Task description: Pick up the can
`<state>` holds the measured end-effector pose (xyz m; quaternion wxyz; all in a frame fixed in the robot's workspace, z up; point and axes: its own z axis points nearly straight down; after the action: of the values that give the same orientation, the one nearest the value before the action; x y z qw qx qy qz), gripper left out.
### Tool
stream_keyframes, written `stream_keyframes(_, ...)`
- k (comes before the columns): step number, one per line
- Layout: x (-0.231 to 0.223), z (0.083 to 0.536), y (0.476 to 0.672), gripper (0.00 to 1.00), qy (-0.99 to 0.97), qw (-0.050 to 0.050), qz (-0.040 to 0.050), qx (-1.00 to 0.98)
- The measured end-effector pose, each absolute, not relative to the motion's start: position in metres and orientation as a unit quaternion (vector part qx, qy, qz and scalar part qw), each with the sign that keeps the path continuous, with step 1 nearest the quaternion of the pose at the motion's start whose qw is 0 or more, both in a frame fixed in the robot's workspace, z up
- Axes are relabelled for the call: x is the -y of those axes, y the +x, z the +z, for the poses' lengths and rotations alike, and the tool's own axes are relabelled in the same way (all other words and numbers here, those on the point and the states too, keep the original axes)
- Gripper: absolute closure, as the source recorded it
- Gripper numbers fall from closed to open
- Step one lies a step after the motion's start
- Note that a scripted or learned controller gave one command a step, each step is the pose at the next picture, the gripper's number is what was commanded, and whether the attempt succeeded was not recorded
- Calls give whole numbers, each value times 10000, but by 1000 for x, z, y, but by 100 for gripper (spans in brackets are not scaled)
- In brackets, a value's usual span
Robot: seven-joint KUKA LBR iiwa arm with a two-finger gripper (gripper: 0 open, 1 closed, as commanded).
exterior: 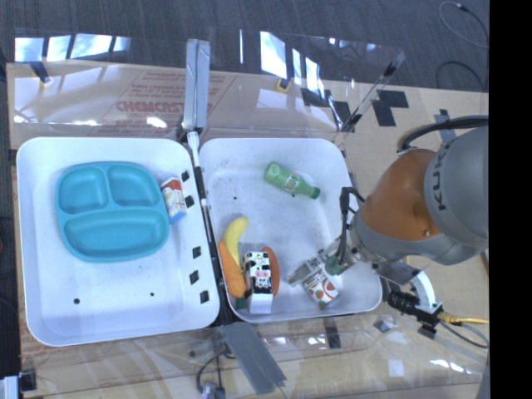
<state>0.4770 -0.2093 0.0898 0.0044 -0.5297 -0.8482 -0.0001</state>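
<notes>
Approach step, judging by position. The grey two-finger gripper [320, 266] is low in the right-hand shallow white bin [274, 152], at its 4 o'clock corner, just at the small white can with red print [322, 289], which lies tilted against the near wall. Can't tell the finger state. Next move needs the fingers straddling the can before lifting; yellow banana [235, 231] is well clear at 9 o'clock.

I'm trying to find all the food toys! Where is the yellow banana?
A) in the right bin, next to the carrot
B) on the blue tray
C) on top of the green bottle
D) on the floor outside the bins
A: the banana lies in the right bin near its left wall, just above the orange carrot, far from the blue tray and the green bottle.
</notes>
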Motion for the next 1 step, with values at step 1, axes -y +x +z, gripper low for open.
stream_keyframes(1, 210, 90, 477, 0, -5313, 41, -2, 8472)
